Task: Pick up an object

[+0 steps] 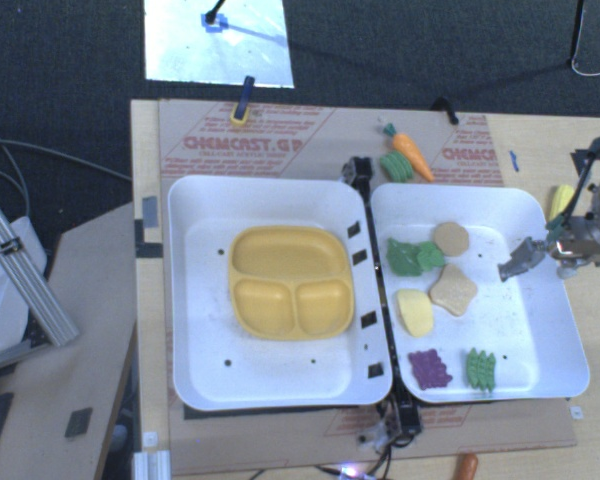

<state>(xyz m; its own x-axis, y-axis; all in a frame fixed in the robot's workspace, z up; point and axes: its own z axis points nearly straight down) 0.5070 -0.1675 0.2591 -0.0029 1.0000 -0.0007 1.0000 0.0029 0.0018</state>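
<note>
Hovering over the right bin (565, 353), claw (510, 266) of unclear spread near tan bread slice (453, 292).

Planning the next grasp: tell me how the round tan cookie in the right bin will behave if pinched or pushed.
The cookie looks like a flat moulded toy, so probably stiff and light. Lying flat, it likely slides rather than rolls. It sits close to the green leafy piece and the toast slice, so a push may nudge them.

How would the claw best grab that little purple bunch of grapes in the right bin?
Probably straight down from above, pinching the purple grapes across their narrower width. They lie flat, with bare floor all around them, apart from the green piece beside them. The claw hovers over the right bin.
</note>
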